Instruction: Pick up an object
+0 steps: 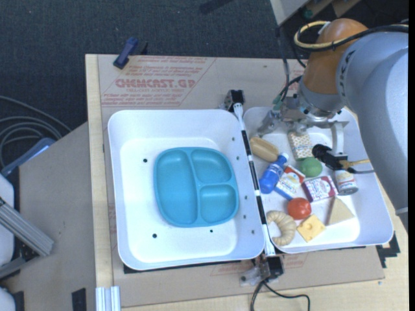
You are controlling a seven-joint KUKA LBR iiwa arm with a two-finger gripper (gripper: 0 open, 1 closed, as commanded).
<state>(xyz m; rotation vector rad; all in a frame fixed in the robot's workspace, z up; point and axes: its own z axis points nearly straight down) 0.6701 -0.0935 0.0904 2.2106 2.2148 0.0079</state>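
Bench sheet (pixel 155 81) reads "CHEMCAST GP" — red print, behind the left bin (pixel 123 173).

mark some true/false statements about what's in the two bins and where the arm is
1. The blue divided plate lies in the left bin. True.
2. The red tomato sits on the blue divided plate. False: it lies in the right bin, among the toy foods.
3. The arm is over the far end of the right bin. True.
4. The blue bottle lies in the left bin. False: it lies in the right bin, near the divider.
5. The croissant lies at the right bin's near end. True.
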